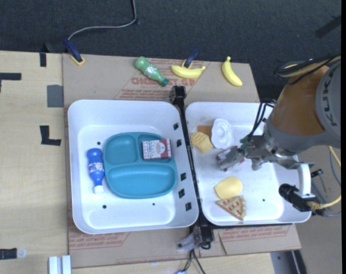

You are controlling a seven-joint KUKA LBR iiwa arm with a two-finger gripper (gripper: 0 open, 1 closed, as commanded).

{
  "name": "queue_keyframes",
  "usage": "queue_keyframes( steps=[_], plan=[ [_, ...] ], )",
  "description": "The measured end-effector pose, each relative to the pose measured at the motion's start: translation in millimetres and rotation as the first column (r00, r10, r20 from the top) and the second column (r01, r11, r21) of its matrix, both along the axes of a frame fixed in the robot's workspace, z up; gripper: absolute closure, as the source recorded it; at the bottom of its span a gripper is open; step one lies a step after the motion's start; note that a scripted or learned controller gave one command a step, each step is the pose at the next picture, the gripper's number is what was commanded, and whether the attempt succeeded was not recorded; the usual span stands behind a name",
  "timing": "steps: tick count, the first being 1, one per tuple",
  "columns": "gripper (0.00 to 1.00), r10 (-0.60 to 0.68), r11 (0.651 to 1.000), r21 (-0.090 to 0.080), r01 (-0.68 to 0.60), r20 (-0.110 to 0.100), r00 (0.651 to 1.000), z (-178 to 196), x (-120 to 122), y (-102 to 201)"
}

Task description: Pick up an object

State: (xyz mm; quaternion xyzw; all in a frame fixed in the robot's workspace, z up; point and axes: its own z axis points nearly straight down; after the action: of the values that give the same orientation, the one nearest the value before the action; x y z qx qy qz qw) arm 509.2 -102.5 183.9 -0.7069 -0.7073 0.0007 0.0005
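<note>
The grey arm with its orange band rises closest to the lens at the frame's right, reaching down into the right bin. Its pincer sits low at that bin's middle, just below a white crumpled object; how it stands I cannot tell. A yellow lump and a pizza slice lie lower. This looks like the reaching step; next comes closing squarely on one item, then lifting.

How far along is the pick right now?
Done: the arm has reached into the right bin and the gripper sits low among the items, between the white cup and the yellow piece. In hand: nothing visibly between its fingers. Left: a confirmed grasp and a lift.
</note>
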Motion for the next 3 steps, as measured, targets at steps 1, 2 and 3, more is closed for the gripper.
queue_keyframes(
  steps=[1,2,3],
  plan=[
    [0.00,0.001,1.000,-0.004,-0.001,0.014,1.000,-93.5,77.0,-22.9],
    [0.00,0.000,1.000,-0.009,0.000,0.023,1.000,-92.5,59.0,-8.3],
    [0.00,0.002,1.000,0.000,-0.002,0.005,1.000,1.7,159.8,55.4]
  ],
)
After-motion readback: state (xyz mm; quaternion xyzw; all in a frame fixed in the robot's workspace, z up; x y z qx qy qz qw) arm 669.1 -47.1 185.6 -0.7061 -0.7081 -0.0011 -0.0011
